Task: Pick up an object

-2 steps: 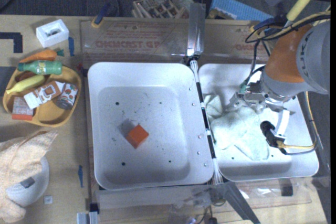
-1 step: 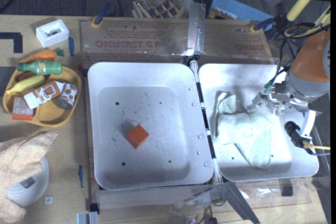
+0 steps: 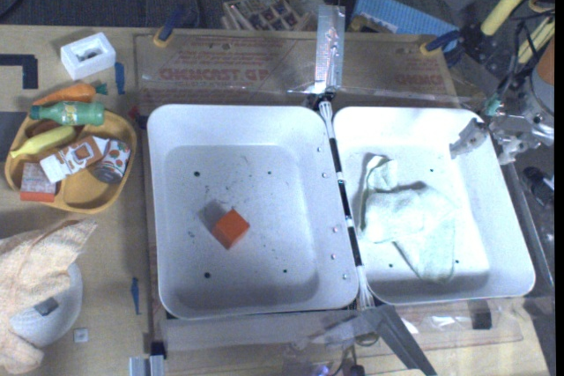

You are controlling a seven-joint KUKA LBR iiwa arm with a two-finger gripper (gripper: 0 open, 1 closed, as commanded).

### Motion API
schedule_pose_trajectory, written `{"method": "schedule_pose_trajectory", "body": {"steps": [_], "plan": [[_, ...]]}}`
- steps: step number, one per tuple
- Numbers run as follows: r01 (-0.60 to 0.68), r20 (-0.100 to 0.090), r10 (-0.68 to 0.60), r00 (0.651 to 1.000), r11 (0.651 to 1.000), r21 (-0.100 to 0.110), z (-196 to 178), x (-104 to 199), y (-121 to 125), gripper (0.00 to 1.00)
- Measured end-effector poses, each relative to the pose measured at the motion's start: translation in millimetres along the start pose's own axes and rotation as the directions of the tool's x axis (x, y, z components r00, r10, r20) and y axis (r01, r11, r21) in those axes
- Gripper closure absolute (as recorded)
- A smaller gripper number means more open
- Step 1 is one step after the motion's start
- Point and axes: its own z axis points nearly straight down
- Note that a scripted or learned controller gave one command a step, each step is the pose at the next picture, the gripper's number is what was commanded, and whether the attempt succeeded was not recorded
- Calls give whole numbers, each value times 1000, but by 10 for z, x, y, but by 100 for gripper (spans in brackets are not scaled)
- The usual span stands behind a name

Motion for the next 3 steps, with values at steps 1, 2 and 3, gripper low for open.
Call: {"method": "schedule_pose_trajectory", "body": {"steps": [1,2,3], "plan": [[-134,0,134,991,991,0,392,714,332,0],[26,-2,-26,1000,1000,5,962,888,198,0],[-29,1,29,1000,1000,-1,150,99,611,0]]}}
